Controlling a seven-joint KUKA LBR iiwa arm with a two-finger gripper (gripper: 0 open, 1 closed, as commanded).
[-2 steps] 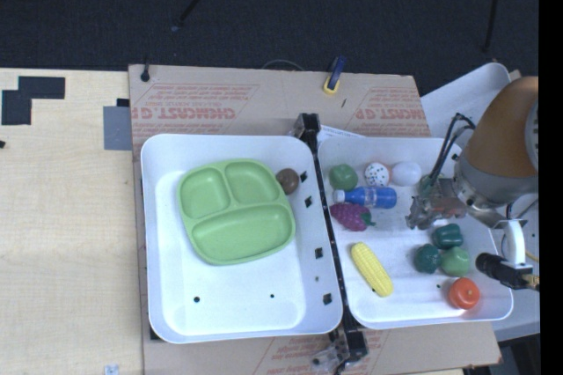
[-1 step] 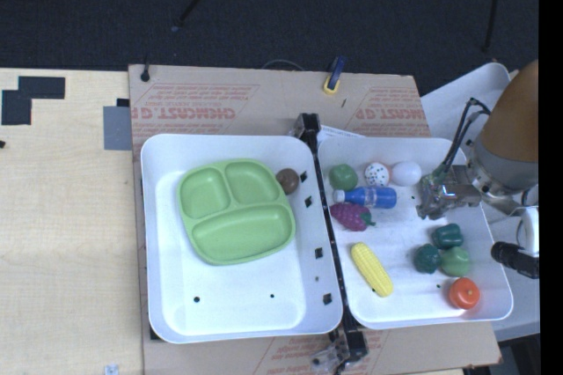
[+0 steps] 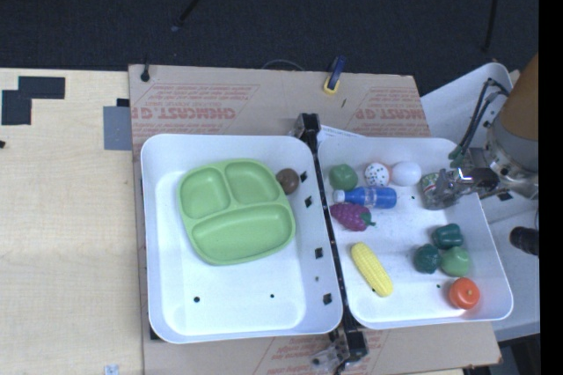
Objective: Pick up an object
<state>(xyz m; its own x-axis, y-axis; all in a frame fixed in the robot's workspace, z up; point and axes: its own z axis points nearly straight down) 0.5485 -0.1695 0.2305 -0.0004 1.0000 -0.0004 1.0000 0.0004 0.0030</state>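
Nearest the camera, at the front of the right-hand shallow white bin [image 3: 493, 312], lies a small round orange fruit toy [image 3: 464, 293], with a yellow plastic corn cob [image 3: 372, 268] resting at a slant to its left. Behind the orange fruit sit three green pepper-like toys [image 3: 444, 249] clustered together. Further back in the same bin, a purple grape bunch toy [image 3: 351, 216] lies just beside a small blue and white bottle [image 3: 370, 197], and behind these stand a rounded green toy [image 3: 343, 177], a white ball with dark spots [image 3: 376, 173] and a plain white ball [image 3: 405, 172] in a row.

At the bin's right rim, the metallic two-finger gripper [image 3: 436, 189] hangs low over the white floor; whether its jaws are spread or pressed together cannot be told.

Across the divider, the left-hand white bin [image 3: 176, 294] holds a light green three-compartment plastic plate [image 3: 237, 210], with a small brown ball [image 3: 288, 180] touching its right edge.
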